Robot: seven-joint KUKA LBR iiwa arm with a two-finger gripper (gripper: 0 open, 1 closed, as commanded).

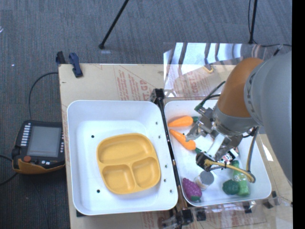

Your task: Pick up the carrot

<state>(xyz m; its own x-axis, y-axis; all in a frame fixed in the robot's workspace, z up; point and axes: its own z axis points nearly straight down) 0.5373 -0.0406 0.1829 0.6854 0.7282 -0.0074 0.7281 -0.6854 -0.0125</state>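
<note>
Grey arm (267,99) over carrot (183,139)

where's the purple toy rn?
The purple toy lies in the right bin, in its near-left corner by the wall next to the left bin. A grey disc sits just to its right.

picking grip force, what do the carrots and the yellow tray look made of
Carrots: probably smooth moulded plastic toys, going by the uniform orange and slight sheen. Yellow tray: likely hard matte plastic, with rounded moulded compartments and an even colour. Neither can be confirmed by look alone.
</note>
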